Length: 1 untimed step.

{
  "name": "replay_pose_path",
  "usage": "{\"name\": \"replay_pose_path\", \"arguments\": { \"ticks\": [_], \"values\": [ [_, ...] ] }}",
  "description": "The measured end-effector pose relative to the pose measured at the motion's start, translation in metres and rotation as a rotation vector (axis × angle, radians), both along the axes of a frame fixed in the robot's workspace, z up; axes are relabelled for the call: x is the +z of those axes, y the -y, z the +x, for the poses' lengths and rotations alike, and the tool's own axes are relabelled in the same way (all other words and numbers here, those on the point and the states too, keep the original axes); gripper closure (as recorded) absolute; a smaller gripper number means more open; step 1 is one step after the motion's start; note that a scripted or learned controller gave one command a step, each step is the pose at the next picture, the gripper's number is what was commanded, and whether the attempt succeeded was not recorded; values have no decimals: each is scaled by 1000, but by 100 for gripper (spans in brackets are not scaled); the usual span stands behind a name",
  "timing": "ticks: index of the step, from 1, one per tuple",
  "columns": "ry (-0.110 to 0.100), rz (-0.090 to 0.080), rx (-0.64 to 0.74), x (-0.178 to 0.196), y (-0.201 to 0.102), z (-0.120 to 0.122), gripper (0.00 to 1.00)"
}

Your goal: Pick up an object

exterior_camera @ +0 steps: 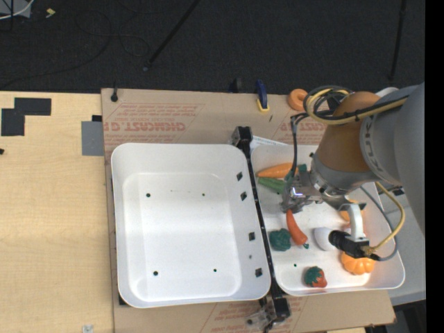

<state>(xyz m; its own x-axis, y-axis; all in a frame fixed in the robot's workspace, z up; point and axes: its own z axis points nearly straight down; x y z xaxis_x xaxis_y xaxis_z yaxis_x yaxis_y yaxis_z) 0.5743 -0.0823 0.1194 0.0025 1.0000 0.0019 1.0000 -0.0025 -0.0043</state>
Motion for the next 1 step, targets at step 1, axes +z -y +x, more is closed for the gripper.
{"name": "replay_pose_path", "arguments": {
  "ticks": [1],
  "values": [
    [12, 1, 13, 73, -88, 59, 100]
  ]
}}
